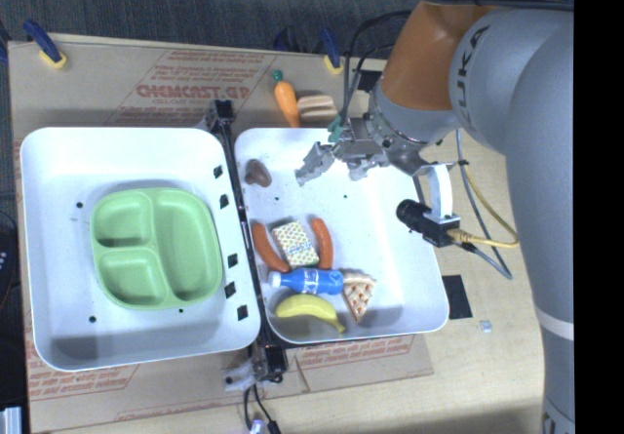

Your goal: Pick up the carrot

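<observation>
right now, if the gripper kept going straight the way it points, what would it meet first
Probably the small brown lump on the right white bin's floor; the gripper points left toward it. The orange carrot lies outside, off that line. Depth is unclear.

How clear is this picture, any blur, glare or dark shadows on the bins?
Camera view: lighting is even and soft; the right bin shows mild shadow under the arm, and the left bin looks bright without harsh glare. The carrot is fairly sharp; the claw looks slightly soft.
</observation>
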### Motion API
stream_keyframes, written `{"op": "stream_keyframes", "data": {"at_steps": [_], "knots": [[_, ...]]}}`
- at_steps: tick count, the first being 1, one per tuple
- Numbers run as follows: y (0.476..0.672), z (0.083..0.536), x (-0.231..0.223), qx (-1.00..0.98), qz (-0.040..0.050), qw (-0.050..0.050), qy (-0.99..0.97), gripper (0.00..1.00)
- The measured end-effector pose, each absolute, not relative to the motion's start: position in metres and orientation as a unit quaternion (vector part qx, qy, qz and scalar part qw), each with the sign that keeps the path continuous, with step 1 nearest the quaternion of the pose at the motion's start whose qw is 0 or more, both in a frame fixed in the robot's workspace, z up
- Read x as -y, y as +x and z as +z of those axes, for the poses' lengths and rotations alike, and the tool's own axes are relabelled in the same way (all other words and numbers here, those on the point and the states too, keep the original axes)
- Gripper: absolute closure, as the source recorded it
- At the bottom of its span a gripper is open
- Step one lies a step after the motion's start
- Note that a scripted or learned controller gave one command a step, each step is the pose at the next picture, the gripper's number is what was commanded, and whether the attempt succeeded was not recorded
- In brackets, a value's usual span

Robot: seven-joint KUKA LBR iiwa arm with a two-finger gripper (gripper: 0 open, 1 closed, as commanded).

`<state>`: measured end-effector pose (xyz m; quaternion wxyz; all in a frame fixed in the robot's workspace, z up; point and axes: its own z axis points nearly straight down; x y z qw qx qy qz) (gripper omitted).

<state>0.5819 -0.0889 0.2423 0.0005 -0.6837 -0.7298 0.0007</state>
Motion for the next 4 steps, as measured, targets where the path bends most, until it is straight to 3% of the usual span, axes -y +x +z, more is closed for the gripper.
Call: {"op": "stream_keyframes", "data": {"at_steps": [1, 2, 3, 4], "knots": [[0.635, 0.091, 0.104, 0.678, 0.0020, 0.001, -0.735, 0.00], [0.657, 0.193, 0.058, 0.711, 0.0000, 0.000, -0.703, 0.00], [0.657, 0.314, 0.027, 0.704, 0.0003, 0.000, -0.710, 0.00], [0.656, 0.191, -0.002, 0.546, 0.0027, 0.003, -0.838, 0.00]]}}
